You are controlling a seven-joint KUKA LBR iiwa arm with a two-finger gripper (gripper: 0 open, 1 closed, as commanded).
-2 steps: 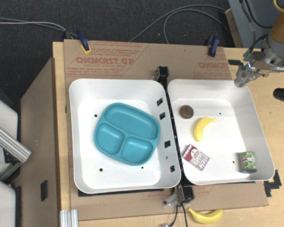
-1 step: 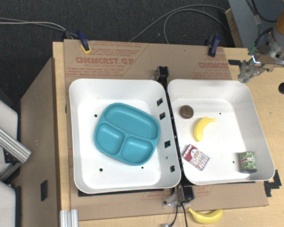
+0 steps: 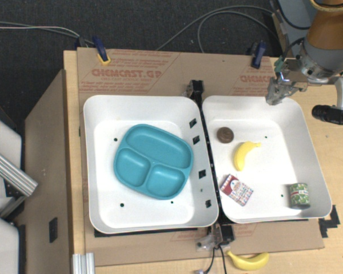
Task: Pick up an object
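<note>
Objects we count in the right bin [image 3: 308, 153]: one banana [image 3: 244, 154] at centre, long axis toward one o'clock, one cookie [image 3: 225, 135], one packet [image 3: 236, 189], one can [image 3: 299, 195]. Tool [image 3: 276, 93] hovers at twelve o'clock; its state we cannot tell.

The grey arm [image 3: 323, 16] enters at the upper right, its orange band above the wrist; the gripper [image 3: 276, 93] hangs at the wrist's lower left, pointing down, nothing visibly between its fingers.
</note>
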